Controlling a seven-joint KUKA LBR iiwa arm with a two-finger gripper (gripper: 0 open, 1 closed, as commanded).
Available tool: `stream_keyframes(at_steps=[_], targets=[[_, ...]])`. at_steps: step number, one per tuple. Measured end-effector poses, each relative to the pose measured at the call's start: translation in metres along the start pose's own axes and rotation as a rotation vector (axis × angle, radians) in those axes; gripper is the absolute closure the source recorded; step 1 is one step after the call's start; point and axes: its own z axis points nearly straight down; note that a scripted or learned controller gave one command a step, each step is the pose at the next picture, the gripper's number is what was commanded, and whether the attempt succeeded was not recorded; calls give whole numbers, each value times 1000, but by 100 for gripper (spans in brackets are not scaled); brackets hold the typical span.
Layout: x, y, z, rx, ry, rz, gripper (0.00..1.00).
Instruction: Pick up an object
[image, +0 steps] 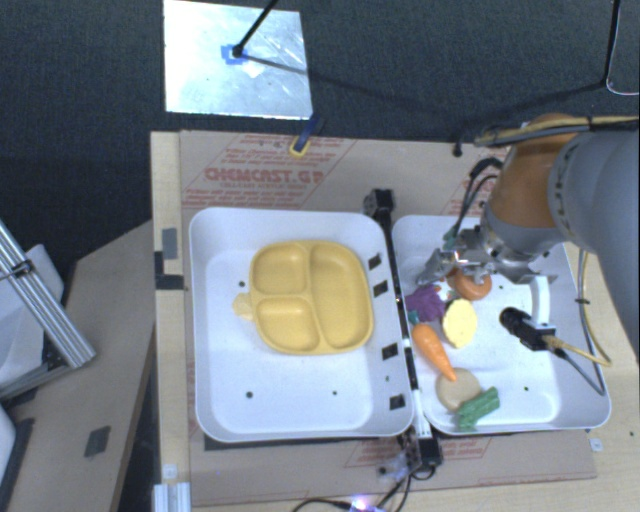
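Two white bins sit side by side on cardboard printed "CHEMCAST GP". Left bin holds a yellow divided plate, parked clear of picking. Right bin crowds toy food: purple piece, carrot, lemon, tomato. Claw hangs just above the tomato; whether clenched, I cannot tell.

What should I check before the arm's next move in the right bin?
1. Gripper over the right bin: ok.
2. Target in reach: orange round piece and purple piece lie just below it: ok.
3. Finger state: cannot tell.
4. Anything held: cannot tell.
5. Crowding: carrot and yellow piece touch: not ok.
6. Yellow tray in left bin, apart: ok.
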Motion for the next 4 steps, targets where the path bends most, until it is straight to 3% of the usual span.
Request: stream_keyframes(at_steps=[1,3,4], targets=[[0,3,-13,-9,-1,-1,100],[-2,0,-113,-1,1,-4,100],[40,-33,-119,7,3,-7,100]])
